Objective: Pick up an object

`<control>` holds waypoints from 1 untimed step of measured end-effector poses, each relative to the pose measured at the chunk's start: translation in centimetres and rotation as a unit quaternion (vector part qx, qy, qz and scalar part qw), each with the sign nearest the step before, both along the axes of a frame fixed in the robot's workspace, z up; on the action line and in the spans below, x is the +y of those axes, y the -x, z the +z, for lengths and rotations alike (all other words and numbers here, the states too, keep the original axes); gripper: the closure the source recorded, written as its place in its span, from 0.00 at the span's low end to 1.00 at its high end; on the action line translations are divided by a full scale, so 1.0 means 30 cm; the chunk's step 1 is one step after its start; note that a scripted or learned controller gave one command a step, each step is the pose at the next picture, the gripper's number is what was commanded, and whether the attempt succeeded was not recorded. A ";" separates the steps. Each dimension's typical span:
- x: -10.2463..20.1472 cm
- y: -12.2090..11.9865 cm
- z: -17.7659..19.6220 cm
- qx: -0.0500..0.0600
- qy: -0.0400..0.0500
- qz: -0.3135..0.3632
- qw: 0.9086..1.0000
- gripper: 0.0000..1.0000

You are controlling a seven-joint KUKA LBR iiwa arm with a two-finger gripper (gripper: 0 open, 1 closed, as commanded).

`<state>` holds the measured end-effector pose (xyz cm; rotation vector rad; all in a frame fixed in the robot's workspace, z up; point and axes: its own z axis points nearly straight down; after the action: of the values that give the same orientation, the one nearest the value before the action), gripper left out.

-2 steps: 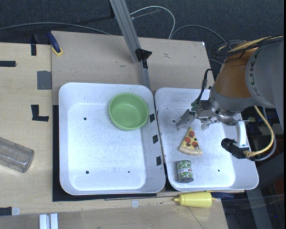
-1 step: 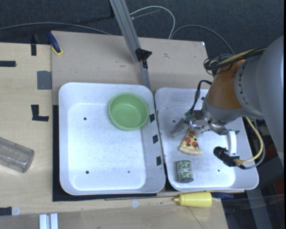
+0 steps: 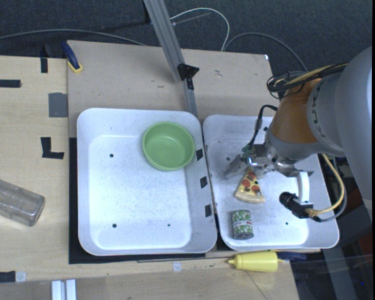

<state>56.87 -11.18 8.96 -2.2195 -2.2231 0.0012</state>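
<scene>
Step in hand: the gripper (image 3: 242,162) is judged to be lowering onto a target in the right bin (image 3: 312,233), with nothing seen between its fingers.
Gripper state: the two fingers are seen spread apart, pointing toward the divider between the bins; no object is pinched.
Nearest object: a pizza-slice toy (image 3: 250,187) lies flat in the middle of the right bin, just beside the fingertips, on the side toward the bench's front edge.
Other candidates: a small green can (image 3: 241,224) lies on its side near the right bin's front edge; a green bowl (image 3: 168,145) stands upright in the left bin (image 3: 112,217), near its rear right corner.
Doing it well: the fingers are best centred over the slice's narrow width, so that both sides are met evenly; a flat, thin thing is likely to slip, so the descent should reach the bin floor before closing.
Risk: the can lies near and should not be nudged.
Outside the bins: a yellow bottle (image 3: 257,261) lies on the bench's front edge.
Hidden or unclear: the wrist and cables cover part of the right bin's far side; whether the fingertips touch the bin floor cannot be told; the can's label is too small to read.
</scene>
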 end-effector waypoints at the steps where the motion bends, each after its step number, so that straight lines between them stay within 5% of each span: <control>1: 0.003 0.000 0.032 0.001 -0.001 0.001 1.000 1.00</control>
<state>56.85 -11.10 9.93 -2.2169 -2.2231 0.0009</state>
